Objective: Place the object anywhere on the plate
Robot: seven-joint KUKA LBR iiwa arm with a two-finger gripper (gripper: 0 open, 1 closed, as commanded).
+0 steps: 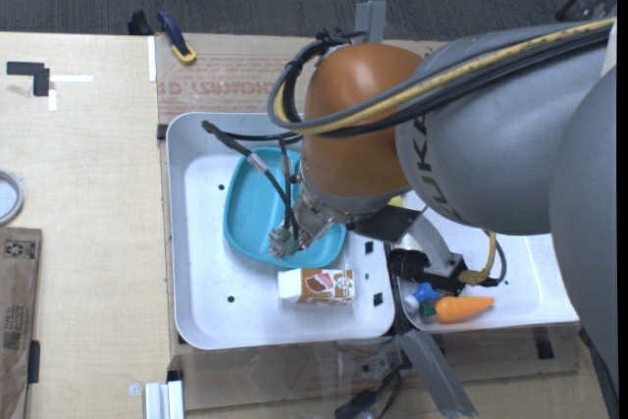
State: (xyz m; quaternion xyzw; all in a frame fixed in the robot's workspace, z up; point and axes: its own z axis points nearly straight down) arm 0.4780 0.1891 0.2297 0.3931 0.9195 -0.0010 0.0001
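Note:
A blue plate (257, 209) lies in the left white bin (196, 250), partly covered by the arm's orange band and wrist. The gripper (287, 242) hangs over the plate's near right edge, mostly hidden under the wrist. A small brown and white carton (319, 286) lies on its side on the bin floor just in front of the plate and the gripper. An orange carrot (463, 307) and a small blue object (424, 292) rest in the right bin near its front left corner.
The grey arm covers most of the right bin (535, 294). Black cables loop from the wrist over the plate. A wooden benchtop (78, 172) extends left, with a tape roll (8, 199) at the left edge and a blue-handled tool (175, 36) at the back.

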